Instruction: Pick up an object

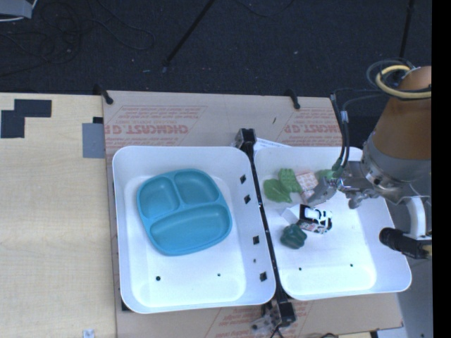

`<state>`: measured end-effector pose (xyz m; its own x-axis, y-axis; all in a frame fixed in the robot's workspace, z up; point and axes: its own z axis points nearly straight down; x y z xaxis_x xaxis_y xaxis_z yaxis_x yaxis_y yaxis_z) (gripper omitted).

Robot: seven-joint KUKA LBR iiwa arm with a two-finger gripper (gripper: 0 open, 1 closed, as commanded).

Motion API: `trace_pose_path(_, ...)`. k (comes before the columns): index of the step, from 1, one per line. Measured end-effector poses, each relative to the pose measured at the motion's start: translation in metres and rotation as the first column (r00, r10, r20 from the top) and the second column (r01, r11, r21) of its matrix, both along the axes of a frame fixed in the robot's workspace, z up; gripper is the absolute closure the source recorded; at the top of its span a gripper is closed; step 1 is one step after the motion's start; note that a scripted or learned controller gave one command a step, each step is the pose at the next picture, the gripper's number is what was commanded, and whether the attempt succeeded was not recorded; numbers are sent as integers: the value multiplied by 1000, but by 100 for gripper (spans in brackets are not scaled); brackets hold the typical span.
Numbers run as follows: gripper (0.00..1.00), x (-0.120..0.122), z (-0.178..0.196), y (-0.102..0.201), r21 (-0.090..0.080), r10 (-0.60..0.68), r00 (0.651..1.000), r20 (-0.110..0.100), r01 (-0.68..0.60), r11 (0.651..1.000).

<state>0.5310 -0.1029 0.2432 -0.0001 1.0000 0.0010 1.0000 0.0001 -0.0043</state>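
Tool [325,191] hangs low in the right bin [352,277], can't tell its state; black-and-white toy [316,220] just below it.

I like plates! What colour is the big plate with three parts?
Light blue, clear in the camera view: the divided plate.

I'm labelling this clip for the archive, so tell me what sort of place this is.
Probably a robotics lab bench set up for grasping trials: two shallow white plastic bins side by side on cardboard, a grey arm with an orange band reaching in, and loose cables on the dark floor behind.
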Motion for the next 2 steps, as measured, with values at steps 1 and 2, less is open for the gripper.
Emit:
trace_pose_path(1, 0, 26, 305, 58, -2, 4, 1000, 21, -4, 1000)
trace_pose_path(2, 100, 26, 304, 59, -2, 9, 1000, -1, -9, 1000)
